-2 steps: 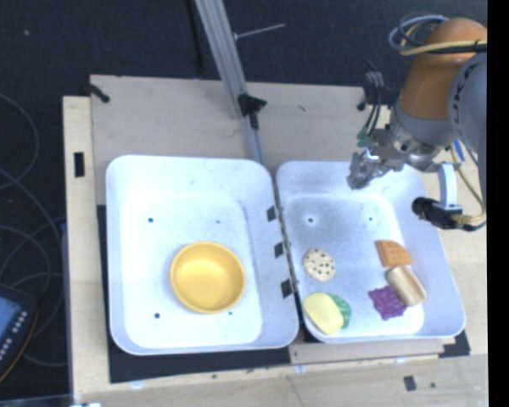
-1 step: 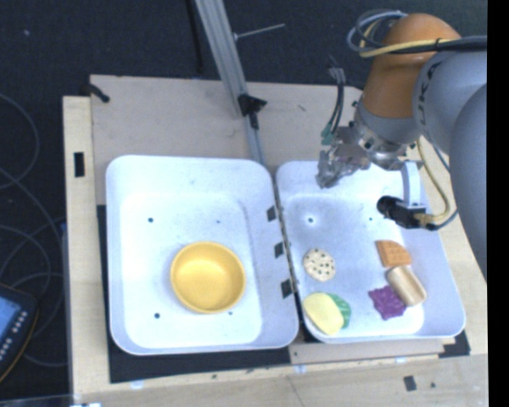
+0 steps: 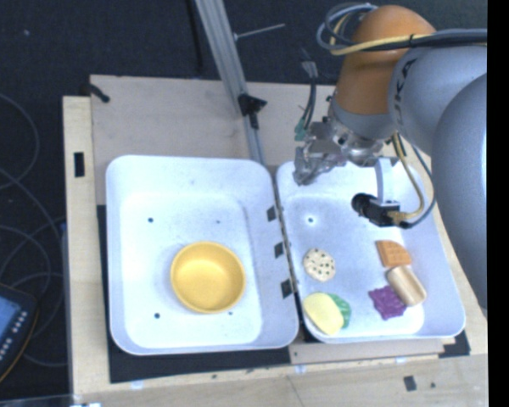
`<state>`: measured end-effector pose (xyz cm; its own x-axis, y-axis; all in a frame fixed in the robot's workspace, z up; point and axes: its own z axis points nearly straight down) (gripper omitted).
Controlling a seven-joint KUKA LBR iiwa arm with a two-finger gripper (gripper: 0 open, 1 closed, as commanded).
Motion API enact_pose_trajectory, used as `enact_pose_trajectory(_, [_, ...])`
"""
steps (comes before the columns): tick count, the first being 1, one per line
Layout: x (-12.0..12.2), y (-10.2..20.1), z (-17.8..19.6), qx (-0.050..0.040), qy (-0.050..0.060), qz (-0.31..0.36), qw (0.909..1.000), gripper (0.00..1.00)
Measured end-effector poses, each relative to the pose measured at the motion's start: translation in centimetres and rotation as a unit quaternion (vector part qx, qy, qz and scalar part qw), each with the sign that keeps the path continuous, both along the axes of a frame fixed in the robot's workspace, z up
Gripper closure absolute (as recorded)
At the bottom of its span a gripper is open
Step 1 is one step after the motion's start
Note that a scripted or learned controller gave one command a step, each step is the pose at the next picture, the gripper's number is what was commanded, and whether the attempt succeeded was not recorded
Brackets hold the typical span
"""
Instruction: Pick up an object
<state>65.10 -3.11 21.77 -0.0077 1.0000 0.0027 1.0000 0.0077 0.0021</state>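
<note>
Grey hand (image 3: 309,170), whose state I cannot tell, hangs over the far corner of the right bin (image 3: 356,206), and the cookie (image 3: 320,265) lies nearer the camera, well apart from it.

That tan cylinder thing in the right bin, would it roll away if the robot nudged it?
Probably, somewhat. The tan cylinder lies on its side, so a sideways push would likely roll it. The purple piece appears to touch it on one side and the orange block sits close, which may stop it. It looks rigid, likely a light toy.
</note>
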Motion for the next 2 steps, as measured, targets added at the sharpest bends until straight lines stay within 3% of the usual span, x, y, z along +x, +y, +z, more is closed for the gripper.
enact_pose_trajectory(2, [1.9,11.6,2.1,0.0,0.0,0.001,1.0,1.0])
